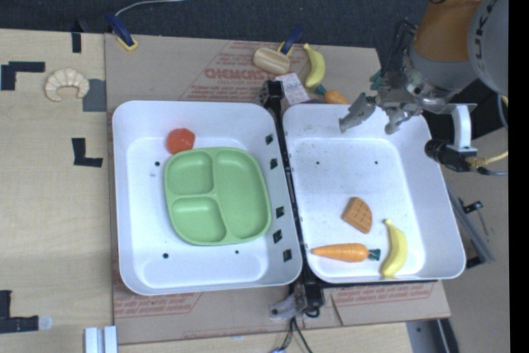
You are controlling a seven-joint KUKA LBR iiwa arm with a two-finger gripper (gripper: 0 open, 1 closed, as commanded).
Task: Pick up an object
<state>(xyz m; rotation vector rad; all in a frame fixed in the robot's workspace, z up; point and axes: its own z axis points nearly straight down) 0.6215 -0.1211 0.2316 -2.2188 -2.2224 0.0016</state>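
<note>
Resting on a cardboard sheet (215,70), two white bins (136,178); fingers (357,113) spread, nothing between them.

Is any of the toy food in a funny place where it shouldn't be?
Yes. A croissant lies alone on the bench, left of both bins. A bread roll and a banana lie on the cardboard behind the bins. The carrot, waffle piece and second banana are in the right bin.
</note>
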